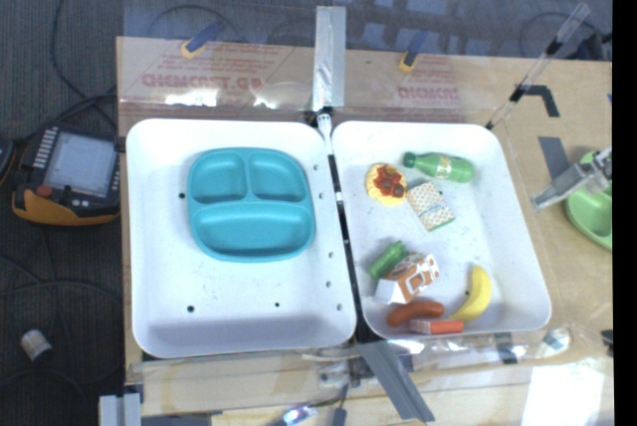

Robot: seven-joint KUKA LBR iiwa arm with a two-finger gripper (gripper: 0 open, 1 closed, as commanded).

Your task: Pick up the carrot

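Observation:
The carrot is a small orange stick lying flat by the near wall of the right bin. Its left end touches a red-brown sausage. A yellow banana curves just behind it to the right. Nothing covers the carrot.
The right bin also holds a white and orange carton, a green vegetable, a patterned packet, a pizza slice and a green bottle. A teal divided plate lies in the left bin. A green object sits at the bench's right edge.

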